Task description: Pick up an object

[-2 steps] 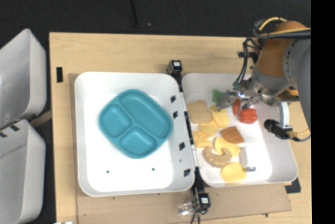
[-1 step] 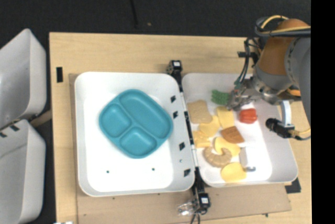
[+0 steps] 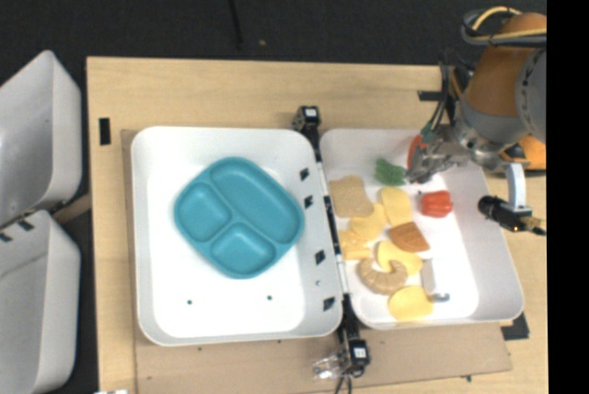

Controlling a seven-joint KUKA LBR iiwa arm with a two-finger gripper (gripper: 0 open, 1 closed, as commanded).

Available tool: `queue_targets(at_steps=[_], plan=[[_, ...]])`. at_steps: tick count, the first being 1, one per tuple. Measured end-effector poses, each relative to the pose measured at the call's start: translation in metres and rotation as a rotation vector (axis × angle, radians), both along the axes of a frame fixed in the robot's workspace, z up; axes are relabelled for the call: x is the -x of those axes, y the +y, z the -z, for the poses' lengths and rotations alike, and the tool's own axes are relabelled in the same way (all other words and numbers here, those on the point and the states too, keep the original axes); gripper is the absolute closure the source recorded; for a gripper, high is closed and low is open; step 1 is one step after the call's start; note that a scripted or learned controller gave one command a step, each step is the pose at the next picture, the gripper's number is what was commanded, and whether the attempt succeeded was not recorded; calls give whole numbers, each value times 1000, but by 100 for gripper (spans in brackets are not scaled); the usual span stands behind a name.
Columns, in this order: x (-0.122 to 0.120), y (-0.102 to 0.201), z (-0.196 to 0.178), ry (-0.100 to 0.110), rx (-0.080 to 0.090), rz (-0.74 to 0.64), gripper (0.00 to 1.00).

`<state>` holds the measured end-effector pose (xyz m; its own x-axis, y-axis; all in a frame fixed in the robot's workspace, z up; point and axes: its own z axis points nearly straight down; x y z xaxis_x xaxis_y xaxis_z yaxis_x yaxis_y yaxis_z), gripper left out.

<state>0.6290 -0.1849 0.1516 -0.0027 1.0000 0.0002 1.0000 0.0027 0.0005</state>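
Overhead, the pincer (image 3: 421, 164), its opening impossible to judge, hangs near the right bin's (image 3: 492, 286) far rim beside a green piece (image 3: 389, 170).

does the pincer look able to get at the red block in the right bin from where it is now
Probably yes. The red block lies apart from the yellow pieces, nothing on top of it, and the pincer hangs just beyond it over the right bin. A short move toward the bin's middle looks unobstructed.

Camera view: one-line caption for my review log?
Gripper low over the right bin beside a green piece; blue tray in the left bin.
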Motion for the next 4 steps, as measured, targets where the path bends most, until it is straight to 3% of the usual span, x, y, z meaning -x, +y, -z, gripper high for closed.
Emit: queue_targets(at_steps=[1, 2, 4], plan=[[2, -6, -60, -3, 2, 2, 100], [1, -8, -88, 1, 1, 0, 100], [19, 86, -90, 5, 0, -3, 100]])
